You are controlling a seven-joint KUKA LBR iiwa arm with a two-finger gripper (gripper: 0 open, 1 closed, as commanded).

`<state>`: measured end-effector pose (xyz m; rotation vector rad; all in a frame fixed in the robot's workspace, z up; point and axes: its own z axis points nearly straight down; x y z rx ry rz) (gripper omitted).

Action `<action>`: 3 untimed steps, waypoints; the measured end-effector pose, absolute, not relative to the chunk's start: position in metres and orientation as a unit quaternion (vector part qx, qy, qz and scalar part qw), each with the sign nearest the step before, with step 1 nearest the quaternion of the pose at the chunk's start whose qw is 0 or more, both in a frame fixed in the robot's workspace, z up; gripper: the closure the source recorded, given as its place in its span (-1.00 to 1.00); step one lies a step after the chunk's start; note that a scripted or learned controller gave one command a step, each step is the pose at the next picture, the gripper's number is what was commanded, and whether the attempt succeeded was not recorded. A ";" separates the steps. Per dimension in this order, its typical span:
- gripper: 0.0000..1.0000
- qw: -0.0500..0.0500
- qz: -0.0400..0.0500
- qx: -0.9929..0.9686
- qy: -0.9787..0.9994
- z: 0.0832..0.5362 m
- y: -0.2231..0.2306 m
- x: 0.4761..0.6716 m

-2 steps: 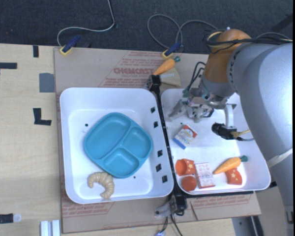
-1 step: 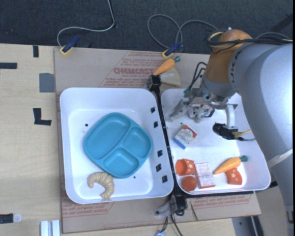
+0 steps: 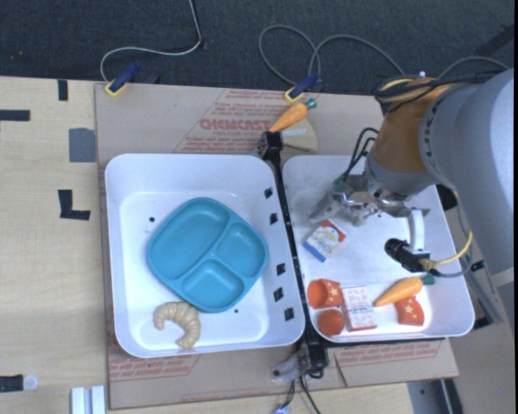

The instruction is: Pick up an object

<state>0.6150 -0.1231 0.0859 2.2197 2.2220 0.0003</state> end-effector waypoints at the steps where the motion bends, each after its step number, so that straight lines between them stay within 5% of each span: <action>1: 1.00 0.002 0.001 0.707 0.707 0.096 -0.124 0.616; 2: 1.00 0.000 0.000 0.706 0.708 0.185 -0.077 0.547; 3: -1.00 -0.001 0.000 0.707 0.708 0.184 -0.078 0.547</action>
